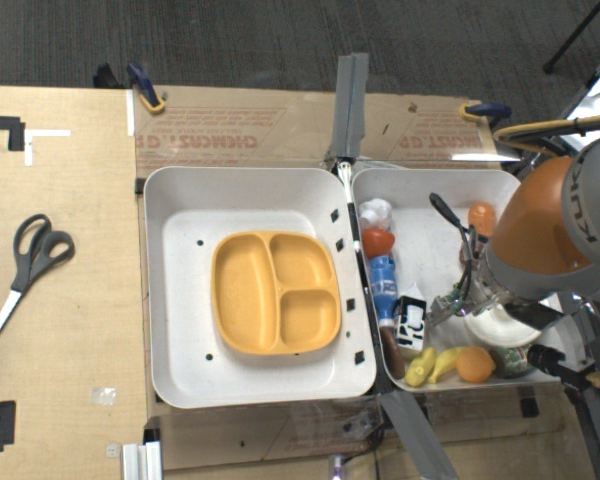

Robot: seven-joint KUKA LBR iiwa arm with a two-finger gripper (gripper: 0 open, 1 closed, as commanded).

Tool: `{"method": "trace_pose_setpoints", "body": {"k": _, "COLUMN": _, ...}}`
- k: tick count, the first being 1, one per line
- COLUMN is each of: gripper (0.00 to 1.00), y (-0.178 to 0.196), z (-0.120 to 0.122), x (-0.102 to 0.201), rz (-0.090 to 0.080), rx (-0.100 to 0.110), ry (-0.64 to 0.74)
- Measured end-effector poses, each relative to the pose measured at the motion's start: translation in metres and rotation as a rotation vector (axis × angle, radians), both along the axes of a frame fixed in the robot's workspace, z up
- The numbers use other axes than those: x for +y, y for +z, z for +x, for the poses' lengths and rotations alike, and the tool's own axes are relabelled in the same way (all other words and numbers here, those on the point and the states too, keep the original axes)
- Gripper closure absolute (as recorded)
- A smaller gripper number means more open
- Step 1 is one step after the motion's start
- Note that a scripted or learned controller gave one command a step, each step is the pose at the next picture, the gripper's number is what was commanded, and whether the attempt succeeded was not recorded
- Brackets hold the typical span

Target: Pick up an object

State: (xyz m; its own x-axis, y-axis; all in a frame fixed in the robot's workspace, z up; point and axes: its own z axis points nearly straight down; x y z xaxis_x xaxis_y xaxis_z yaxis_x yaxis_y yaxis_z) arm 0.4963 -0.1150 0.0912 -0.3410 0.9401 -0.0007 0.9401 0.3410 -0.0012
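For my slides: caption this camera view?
KUKA arm reaches into the cluttered right bin; yellow divided plate lies in the left bin.

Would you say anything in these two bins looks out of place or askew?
Nothing looks spilled or damaged. The yellow divided plate lies flat in the left bin, turned slightly askew to its walls. The right bin's items are crowded along its left and near edges, the banana and orange among them.

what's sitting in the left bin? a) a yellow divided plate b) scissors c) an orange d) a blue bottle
a: the yellow divided plate lies alone in the left bin, while the scissors rest on the bench outside it and the blue bottle and orange are in the right bin.
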Motion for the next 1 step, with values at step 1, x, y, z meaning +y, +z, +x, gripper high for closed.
{"method": "trace_pose_setpoints", "body": {"k": 1, "gripper": 1.00, "y": 0.1656, "z": 0.0225, "x": -0.0376, "rz": -0.002, "rx": -0.003, "ry": 0.551}}
